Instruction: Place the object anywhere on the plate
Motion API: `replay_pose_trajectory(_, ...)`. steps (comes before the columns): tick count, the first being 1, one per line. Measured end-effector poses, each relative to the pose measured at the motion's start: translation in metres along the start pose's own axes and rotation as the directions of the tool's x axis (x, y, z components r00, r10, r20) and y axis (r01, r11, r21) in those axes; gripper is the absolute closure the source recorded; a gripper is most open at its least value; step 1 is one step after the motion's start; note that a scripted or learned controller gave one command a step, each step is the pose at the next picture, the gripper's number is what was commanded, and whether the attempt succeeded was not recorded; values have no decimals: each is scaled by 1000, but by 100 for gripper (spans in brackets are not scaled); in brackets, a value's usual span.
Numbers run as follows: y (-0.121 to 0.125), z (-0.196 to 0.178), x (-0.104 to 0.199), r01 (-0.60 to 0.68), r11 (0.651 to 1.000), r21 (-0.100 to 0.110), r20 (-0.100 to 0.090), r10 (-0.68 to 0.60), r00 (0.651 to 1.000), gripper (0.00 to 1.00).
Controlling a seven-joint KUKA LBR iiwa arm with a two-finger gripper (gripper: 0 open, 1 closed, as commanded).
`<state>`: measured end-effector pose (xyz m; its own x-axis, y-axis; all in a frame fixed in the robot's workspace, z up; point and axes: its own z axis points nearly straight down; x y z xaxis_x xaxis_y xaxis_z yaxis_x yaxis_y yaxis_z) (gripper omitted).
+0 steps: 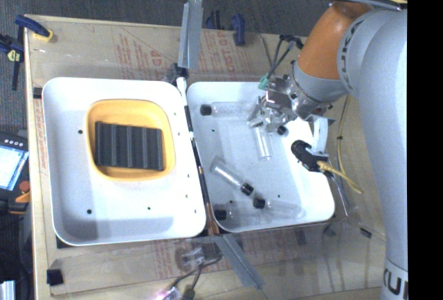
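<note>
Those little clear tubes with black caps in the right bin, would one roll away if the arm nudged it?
Probably. The tube lying near the bin's middle looks round and smooth, so a sideways nudge would likely roll it. Its clear, glossy wall suggests it may slip in the pincer. It looks thin and hollow, so likely light; whether it is fragile glass or plastic, I cannot tell.

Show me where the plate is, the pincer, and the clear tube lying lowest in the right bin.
plate (131,111): camera view, on its yellow upper rim.
pincer (266,115): camera view, at its tip over the right bin.
clear tube (232,177): camera view, on the middle of its body.
</note>
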<state>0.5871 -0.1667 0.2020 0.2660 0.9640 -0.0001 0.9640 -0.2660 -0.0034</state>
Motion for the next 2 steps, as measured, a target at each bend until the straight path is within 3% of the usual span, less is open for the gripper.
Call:
replay_pose_trajectory(1,26,-36,68,131,991,0,0,-131,991,100)
replay_pose_trajectory(2,22,11,111,267,964,2,0,-267,964,100)
